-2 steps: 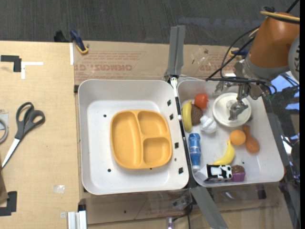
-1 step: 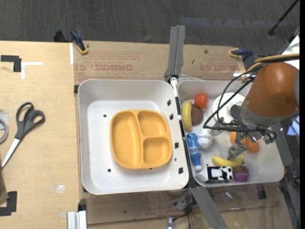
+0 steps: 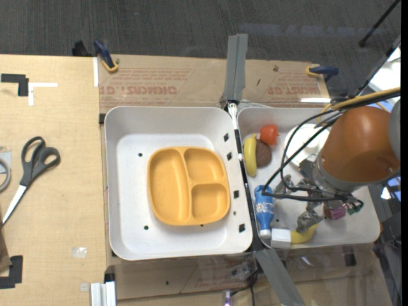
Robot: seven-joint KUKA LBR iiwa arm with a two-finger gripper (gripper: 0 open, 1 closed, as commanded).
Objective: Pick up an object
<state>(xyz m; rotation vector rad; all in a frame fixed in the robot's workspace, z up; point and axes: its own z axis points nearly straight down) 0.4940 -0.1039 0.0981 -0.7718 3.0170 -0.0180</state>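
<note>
We see the gripper low in the right bin, above a yellow piece at the bin's near wall; whether it is open or closed on anything, we cannot tell. Close by lie a blue bottle, a banana, a red ball and a purple piece. We judge these light, hard and smooth, so likely to slip. The bottle looks best taken across its middle. The left bin holds a yellow tray.

Right bin crowded: bottle, banana, cables (arm overhead); open room around tray.
</note>
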